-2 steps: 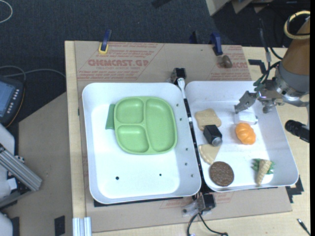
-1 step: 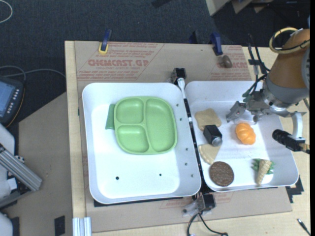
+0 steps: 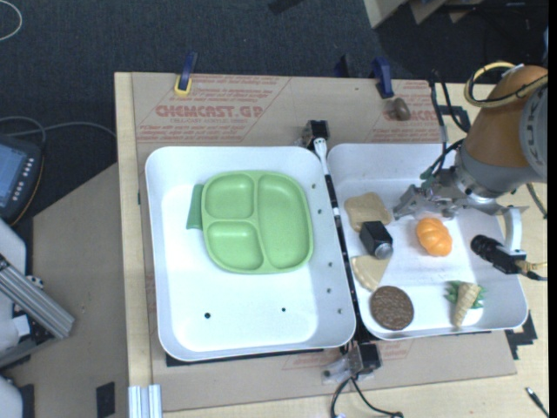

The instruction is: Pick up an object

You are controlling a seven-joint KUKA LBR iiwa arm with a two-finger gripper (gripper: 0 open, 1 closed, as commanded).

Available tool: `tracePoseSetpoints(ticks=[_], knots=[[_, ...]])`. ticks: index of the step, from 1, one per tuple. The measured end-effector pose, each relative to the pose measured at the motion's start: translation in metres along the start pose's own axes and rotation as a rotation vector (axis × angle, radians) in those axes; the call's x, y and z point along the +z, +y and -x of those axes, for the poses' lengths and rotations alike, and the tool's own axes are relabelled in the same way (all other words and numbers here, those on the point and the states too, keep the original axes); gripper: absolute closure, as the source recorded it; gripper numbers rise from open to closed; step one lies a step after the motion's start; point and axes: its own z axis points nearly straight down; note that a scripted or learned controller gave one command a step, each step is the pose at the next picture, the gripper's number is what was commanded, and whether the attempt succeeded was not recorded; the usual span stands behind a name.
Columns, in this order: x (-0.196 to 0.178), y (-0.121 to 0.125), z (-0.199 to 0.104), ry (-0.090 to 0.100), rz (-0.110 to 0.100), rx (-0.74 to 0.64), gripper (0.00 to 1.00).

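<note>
Orange toy fruit (image 3: 433, 236) in right bin (image 3: 515, 313), just below gripper (image 3: 432, 195); grip state cannot be told.
Judged best: descend straight, centre on fruit, avoid black block (image 3: 376, 238) to its left. Board (image 3: 218, 107) behind reads "CHEMCAST G P", red print, partly covered.
</note>
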Motion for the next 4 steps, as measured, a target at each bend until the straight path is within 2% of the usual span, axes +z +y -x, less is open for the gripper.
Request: tracePoseSetpoints(ticks=[1,2,3,4], knots=[[-0.011,0.002,0.002,-0.006,0.007,0.001,1.00],[-0.066,0.014,0.004,0.003,-0.005,-0.002,1.00],[-0.120,0.017,0.004,0.002,-0.005,-0.002,1.00],[-0.114,-0.010,-0.032,0.007,-0.016,-0.003,1.00]])
